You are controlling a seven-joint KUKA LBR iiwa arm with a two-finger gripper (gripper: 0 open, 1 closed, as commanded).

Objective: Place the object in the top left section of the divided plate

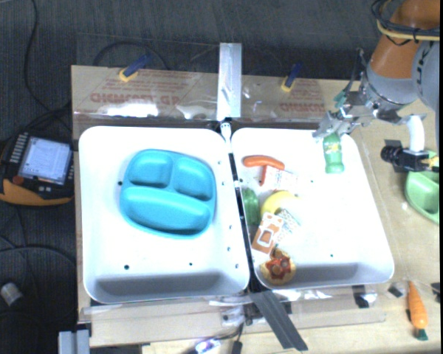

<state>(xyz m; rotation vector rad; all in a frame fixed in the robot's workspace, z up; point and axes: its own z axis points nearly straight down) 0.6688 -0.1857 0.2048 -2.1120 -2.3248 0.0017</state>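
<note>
— The jaws, how are they set?

— The jaws of the gripper (pixel 338 124) are seen closed on the top of a small green bottle (pixel 334 155), which hangs upright beneath them over the far right part of the right bin (pixel 354 260). Whether the bottle's base is touching the bin floor cannot be told.

— And the arm?

— The arm (pixel 399 57) is reached in from the upper right corner, its orange band (pixel 413 9) uppermost and the grey wrist angled down and to the left toward the bin's back edge.

— Where is the plate found?

— A blue divided plate (pixel 168 192) is laid in the middle of the left bin (pixel 103 271), well apart from the bottle. Two smaller sections are seen on its far side and one long section on its near side; nothing can be made out in any of them.

— What else is laid in the right bin?

— Along its left side a cluster is gathered: an orange-red sausage (pixel 263 161) at the back, a yellow banana (pixel 277 200) near the middle, a green item (pixel 250 203) against the dividing wall, a small printed carton (pixel 269 234), and a dark red piece (pixel 279 265) at the near corner.

— And on the desk itself?

— A green bowl-like thing (pixel 425 192) is placed to the right of the bins, and an orange carrot-shaped toy (pixel 417 312) lies near the front right corner.
</note>
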